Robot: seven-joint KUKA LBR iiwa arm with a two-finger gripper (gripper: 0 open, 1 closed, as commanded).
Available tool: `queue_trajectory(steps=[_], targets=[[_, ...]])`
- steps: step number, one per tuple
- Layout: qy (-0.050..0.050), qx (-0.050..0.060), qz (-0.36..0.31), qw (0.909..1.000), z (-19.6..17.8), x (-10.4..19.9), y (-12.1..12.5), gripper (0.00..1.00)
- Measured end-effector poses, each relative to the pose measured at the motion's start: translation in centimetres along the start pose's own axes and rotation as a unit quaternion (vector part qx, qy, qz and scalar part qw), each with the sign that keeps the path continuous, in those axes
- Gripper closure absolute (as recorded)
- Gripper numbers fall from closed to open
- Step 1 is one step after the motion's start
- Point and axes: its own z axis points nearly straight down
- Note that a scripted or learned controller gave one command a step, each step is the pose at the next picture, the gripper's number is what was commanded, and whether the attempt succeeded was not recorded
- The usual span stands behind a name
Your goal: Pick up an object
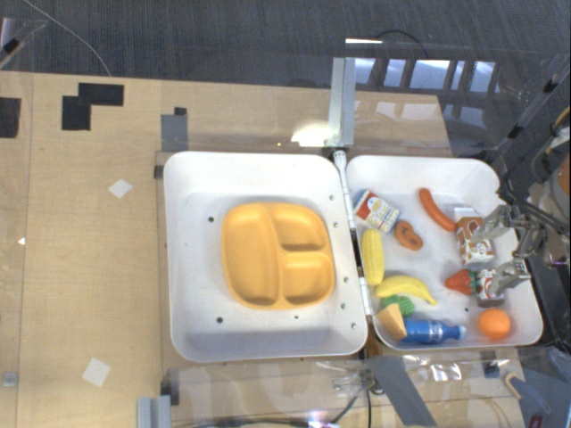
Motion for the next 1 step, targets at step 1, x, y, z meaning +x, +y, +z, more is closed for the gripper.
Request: queue_trajectory(steps=[1], targets=[[0.004,-0.001,0.086,0.9963,11.19,-1.86,-0.64,0.0]])
